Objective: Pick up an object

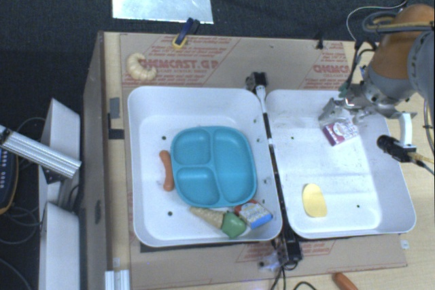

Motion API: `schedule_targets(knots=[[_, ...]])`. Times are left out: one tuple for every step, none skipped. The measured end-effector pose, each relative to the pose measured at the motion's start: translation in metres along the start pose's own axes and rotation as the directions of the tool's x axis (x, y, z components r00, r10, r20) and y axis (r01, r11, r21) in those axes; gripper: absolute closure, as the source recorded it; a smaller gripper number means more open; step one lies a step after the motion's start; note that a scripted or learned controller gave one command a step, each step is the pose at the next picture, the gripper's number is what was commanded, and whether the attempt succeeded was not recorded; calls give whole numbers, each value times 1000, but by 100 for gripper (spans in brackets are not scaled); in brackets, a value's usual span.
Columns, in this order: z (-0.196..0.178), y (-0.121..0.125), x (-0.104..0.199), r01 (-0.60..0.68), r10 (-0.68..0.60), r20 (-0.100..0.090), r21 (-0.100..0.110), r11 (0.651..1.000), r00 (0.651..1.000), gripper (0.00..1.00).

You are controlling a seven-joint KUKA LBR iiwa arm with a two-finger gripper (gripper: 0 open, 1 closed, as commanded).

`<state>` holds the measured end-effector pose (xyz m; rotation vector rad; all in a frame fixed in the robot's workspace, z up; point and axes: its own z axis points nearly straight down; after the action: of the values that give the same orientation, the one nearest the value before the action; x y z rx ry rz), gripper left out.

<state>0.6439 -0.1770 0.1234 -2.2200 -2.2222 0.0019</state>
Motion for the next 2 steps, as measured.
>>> schedule_targets(knots=[[34,20,-3,4,-4,3,-10,1000,1000,0],[21,23,-5,7,-7,11,-21,1000,1000,100]])
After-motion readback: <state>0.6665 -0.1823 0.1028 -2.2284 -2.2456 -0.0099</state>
